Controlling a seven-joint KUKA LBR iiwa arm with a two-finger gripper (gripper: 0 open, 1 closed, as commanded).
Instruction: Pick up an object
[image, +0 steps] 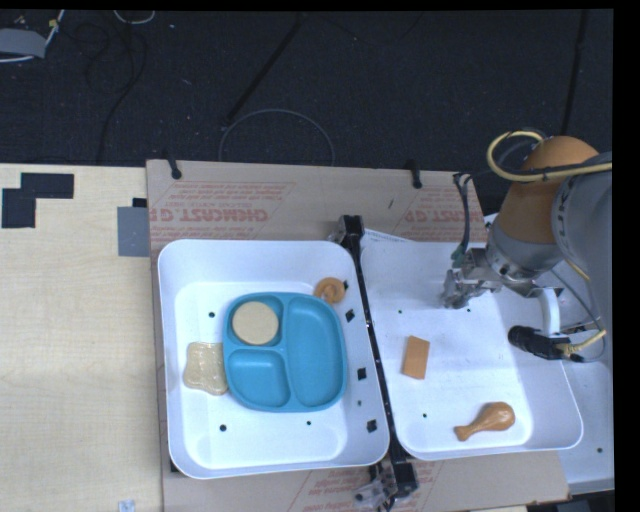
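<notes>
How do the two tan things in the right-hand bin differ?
The orange block is short and rectangular; the drumstick is longer, with a round head tapering to a thin handle. The block lies near the bin's middle, the drumstick near its front edge. Both lie flat, untouched by the gripper.

Tool (460, 290) low over right bin (540, 420) near its back edge, orange block (416, 357) mid-bin, drumstick-shaped toy (487, 420) near front, blue divided tray (286, 352) with tan disc (254, 322) in left bin (190, 440)

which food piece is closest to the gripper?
The orange rectangular block in the right bin, just below the gripper. The drumstick lies further toward the bin's near edge; the other pieces sit in the left bin.
</notes>
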